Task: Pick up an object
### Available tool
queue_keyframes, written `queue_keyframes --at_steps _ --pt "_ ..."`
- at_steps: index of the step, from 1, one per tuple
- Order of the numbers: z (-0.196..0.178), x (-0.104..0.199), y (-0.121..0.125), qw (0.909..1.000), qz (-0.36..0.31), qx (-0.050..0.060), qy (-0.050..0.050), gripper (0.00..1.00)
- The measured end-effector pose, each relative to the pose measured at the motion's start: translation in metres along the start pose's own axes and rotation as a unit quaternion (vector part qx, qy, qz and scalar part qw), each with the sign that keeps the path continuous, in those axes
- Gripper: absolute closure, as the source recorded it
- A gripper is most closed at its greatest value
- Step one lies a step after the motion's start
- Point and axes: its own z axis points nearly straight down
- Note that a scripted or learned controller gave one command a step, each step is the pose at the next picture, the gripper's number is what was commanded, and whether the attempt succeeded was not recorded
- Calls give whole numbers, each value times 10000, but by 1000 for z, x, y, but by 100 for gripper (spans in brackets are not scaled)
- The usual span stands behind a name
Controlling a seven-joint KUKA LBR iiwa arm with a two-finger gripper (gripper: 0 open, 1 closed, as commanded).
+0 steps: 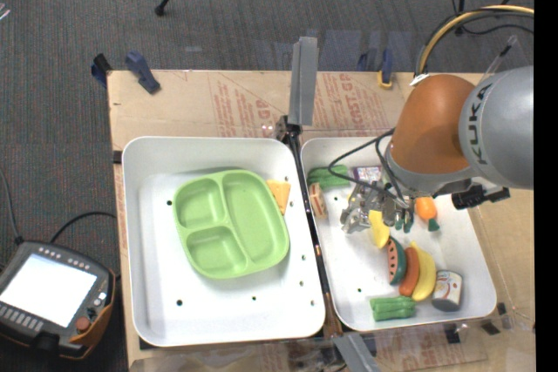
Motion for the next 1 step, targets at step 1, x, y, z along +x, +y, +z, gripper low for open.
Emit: queue_keyframes --at_steps 1 --pt "-138 -2 32 10000 -68 -10 -65 100"
